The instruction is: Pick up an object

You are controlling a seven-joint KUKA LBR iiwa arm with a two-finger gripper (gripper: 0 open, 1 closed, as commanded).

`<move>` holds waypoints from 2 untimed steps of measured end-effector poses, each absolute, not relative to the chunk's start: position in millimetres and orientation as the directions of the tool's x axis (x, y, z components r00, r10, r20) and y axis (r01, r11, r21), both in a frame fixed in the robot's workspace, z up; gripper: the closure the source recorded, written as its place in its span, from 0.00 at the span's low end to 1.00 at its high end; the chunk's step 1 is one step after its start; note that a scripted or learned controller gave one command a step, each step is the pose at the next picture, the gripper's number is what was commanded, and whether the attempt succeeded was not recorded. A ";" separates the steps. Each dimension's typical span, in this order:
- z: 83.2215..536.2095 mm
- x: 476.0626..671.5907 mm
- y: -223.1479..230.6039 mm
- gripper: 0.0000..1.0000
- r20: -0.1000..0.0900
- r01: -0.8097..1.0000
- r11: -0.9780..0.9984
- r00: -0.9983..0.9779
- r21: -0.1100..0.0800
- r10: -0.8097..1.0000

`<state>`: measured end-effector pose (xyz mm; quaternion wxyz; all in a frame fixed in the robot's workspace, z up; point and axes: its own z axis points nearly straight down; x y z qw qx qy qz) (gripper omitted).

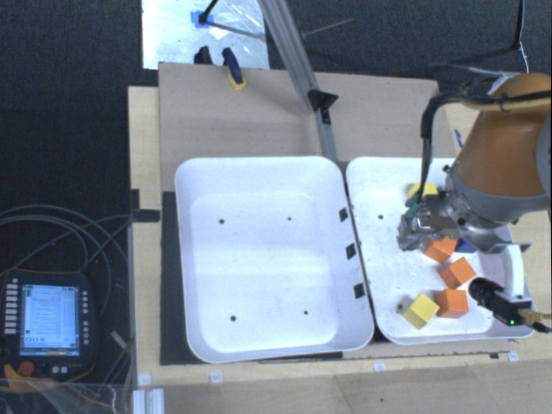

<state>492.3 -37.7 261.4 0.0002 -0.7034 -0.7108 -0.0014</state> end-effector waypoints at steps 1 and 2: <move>253.8 484.3 17.3 1.00 0.003 1.000 0.011 -0.011 0.001 1.000; 250.0 482.7 61.1 1.00 0.002 1.000 0.010 -0.010 0.000 1.000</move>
